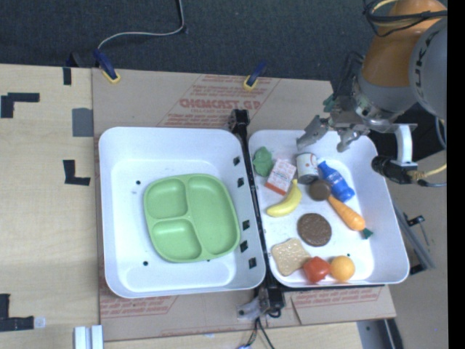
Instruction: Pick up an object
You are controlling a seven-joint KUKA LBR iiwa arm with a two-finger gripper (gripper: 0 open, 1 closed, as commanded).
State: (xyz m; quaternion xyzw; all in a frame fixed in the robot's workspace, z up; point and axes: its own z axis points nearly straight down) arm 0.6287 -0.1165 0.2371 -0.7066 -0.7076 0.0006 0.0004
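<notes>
My gripper (330, 137) hangs over the far end of the right bin (389, 227), its two fingers spread open with nothing between them. Just below it lie a small white can (306, 167) and a blue bottle (336, 181). Further down the bin are a carrot (347, 213), a small brown piece (318, 190), a banana (285, 202), a white-and-red packet (280, 174), a green leafy piece (262, 158), a round brown cookie (314, 229), a slice of toast (290, 256), a tomato (315, 269) and an orange (341, 267).
The left bin (120, 195) holds a green divided plate (191, 217). A black divider (245, 187) runs between the bins. The arm's orange band (396, 42) and grey wrist sit at the upper right, above the bin's far right corner.
</notes>
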